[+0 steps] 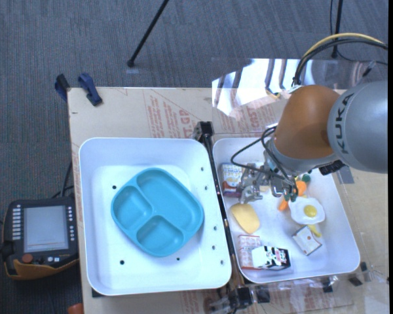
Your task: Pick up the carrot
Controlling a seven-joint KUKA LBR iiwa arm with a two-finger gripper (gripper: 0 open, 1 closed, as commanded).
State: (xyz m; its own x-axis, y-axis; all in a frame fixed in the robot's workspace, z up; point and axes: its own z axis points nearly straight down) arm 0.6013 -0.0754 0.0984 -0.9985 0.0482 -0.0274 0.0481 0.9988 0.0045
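**Carrot Not Picked Up Yet**

My big grey and orange arm (327, 126) reaches in from the right and hangs over the right bin (344, 254). The left bin (92, 169) sits beside it and holds a blue plate (157, 211) with three parts. I do not need that one for this job.

My pincer (270, 187) is low in the right bin, near the top of it. I cannot tell if it is open or closed, because the metal bits are too small and mixed up to see well. I see nothing held in it.

A yellow piece of food (246, 218) lies just under my pincer. A milk carton (270, 258) lies near the front wall. A toy fried egg (307, 210) sits to the right.

The carrot (297, 191) is a small orange thing just beside my pincer, next to the egg, partly hidden by my arm. It lies in the bin, so I think the whole pick is left to do.
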